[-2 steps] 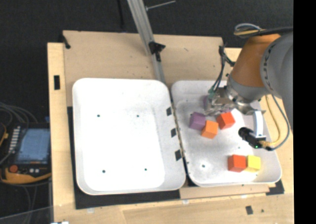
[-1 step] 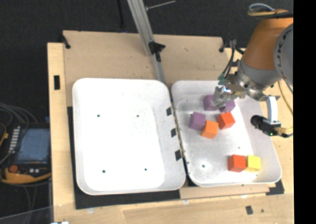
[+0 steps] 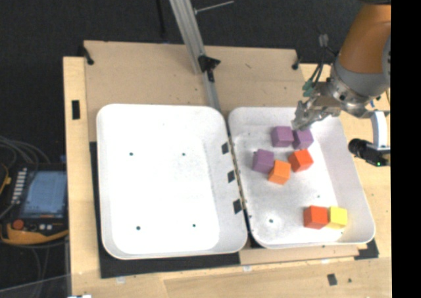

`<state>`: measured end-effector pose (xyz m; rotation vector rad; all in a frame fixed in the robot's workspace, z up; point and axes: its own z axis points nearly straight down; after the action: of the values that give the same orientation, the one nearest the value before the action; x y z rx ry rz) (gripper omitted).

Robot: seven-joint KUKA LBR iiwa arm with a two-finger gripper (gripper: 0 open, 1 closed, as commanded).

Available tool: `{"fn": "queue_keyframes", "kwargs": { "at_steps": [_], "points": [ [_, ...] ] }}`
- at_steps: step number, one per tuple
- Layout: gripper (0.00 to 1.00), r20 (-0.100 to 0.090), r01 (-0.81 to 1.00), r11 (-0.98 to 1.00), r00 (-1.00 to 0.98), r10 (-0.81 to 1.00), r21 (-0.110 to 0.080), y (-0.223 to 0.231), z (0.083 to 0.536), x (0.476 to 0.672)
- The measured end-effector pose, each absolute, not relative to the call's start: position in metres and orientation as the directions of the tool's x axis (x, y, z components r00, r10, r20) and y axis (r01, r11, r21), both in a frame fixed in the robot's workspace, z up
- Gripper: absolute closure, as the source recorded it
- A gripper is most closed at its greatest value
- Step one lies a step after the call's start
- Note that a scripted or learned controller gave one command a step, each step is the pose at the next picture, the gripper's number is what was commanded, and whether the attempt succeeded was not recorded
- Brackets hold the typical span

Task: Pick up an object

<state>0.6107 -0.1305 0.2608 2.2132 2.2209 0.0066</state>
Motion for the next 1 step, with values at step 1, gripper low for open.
{"fn": "queue_keyframes", "kwargs": {
  "at_steps": [1],
  "points": [
    [1.00, 0.000, 1.000, 0.007, -0.007, 1.000, 0.000, -0.0703, 0.2509, 0.6163]
  ]
}}
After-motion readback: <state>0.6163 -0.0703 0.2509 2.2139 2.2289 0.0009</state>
